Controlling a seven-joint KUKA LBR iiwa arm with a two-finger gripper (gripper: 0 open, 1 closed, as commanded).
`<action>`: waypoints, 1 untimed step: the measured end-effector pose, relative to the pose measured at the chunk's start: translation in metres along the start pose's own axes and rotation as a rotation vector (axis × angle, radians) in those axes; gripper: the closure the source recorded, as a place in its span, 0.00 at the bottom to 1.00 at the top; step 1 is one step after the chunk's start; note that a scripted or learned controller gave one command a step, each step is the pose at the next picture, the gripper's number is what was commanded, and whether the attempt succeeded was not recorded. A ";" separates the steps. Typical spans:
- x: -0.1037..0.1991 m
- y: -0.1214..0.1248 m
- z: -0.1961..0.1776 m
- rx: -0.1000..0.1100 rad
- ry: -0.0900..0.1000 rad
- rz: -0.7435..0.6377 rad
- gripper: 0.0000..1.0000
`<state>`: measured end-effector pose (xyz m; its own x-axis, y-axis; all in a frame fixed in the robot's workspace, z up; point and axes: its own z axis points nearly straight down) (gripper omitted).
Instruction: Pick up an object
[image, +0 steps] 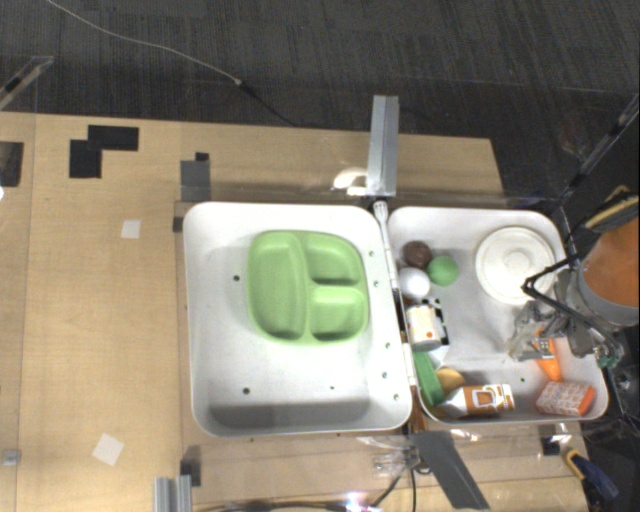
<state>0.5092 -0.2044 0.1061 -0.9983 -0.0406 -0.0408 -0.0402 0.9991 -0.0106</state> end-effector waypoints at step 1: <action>-0.027 -0.002 -0.045 -0.015 0.028 -0.385 1.00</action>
<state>0.5341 -0.2053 0.1520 -0.9110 -0.4123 -0.0089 -0.4122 0.9111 -0.0054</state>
